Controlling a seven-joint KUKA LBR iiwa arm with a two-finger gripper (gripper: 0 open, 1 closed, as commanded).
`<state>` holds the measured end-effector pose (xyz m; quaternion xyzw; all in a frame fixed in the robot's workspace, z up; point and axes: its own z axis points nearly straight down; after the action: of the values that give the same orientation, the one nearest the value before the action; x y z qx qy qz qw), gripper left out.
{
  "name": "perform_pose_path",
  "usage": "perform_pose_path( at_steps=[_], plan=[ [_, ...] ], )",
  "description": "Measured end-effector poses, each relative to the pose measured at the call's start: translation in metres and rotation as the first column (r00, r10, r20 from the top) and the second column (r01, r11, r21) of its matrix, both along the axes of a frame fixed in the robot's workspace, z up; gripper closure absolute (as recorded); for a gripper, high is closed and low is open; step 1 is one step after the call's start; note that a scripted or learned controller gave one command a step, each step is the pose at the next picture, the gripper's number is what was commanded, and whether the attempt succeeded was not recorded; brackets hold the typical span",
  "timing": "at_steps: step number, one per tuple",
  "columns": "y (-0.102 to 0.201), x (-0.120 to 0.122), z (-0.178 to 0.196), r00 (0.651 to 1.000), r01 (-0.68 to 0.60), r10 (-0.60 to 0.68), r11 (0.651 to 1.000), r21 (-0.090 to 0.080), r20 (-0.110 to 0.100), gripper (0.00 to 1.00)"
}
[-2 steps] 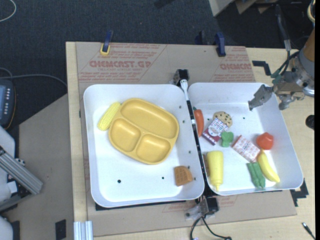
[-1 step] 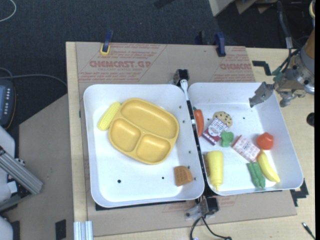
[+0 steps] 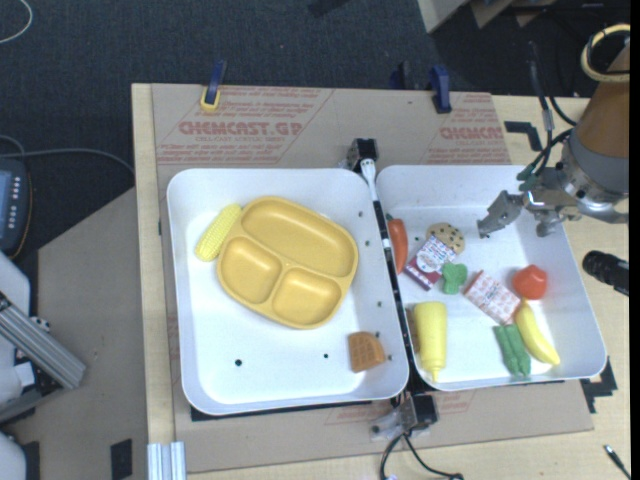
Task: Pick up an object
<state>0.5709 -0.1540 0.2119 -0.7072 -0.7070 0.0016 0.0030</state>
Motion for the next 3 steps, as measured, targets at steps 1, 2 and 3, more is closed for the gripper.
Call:
perform_pose_path(
  at_steps=[1, 2, 3],
  plan=[
    [0.003, 0.007, -0.06, 1.0, -0.001, 0.001, 1.0, 0.0, -0.001, 0.0],
    [0.006, 0.003, -0.12, 1.0, 0.001, -0.001, 1.0, 0.0, 0.006, 0.0],
    [0.006, 0.006, -0.122, 1.0, 0.0, 0.0, 1.0, 0.001, 0.011, 0.0]
  ],
)
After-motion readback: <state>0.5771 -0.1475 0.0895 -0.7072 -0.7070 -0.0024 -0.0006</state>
